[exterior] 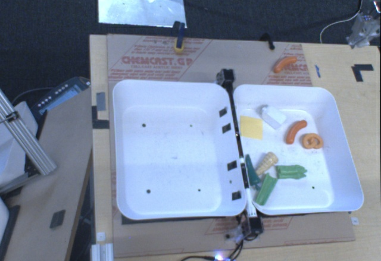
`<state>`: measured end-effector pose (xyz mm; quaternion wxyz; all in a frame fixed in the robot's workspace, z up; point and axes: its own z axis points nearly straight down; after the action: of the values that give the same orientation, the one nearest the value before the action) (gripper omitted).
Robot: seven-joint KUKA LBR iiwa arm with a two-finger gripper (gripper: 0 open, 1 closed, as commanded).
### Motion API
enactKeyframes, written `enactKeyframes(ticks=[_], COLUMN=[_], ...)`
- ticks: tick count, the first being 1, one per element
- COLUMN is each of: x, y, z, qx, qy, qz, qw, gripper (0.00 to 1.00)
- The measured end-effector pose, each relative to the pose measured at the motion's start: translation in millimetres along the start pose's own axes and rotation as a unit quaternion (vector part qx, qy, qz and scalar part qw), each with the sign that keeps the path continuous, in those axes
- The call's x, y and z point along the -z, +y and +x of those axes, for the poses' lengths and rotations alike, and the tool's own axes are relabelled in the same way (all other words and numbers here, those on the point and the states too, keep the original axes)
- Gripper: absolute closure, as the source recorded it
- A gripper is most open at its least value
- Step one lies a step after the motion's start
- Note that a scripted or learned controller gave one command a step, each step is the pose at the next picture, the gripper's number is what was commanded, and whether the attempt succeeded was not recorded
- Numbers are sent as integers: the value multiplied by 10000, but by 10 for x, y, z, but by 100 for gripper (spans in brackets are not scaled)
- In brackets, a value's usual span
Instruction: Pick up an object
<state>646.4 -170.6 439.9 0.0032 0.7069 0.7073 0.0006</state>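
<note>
Two shallow white bins sit side by side on the bench, and every candidate for picking lies in the right bin (342, 129); the left bin (128, 99) gives the arm nothing to grasp. The toy foods are spread loosely, which suits a two-finger grasp: a yellow cheese slice (251, 127) lies flat near the divider, a small white block (272, 116) sits just beside it, and an orange sausage (295, 131) rests close to a pretzel-like ring (312, 141). Lower down, a pale corn cob (265, 163), a green pepper piece (291, 172) and a green bean pod (265, 188) crowd near a dark teal piece (250, 172) against the bin wall, so those look harder to isolate. A second orange sausage (285, 63) lies on the bench beyond the bins. The gripper's state cannot be told here. The pick appears not yet begun; the sausage in the bin, standing fairly apart, seems the easiest target
</note>
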Motion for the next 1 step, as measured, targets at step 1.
enactKeyframes(ticks=[1], x=[-874], y=[-178], z=[547], qx=[37], qy=[32], qz=[55], qw=[10000], gripper=[100])
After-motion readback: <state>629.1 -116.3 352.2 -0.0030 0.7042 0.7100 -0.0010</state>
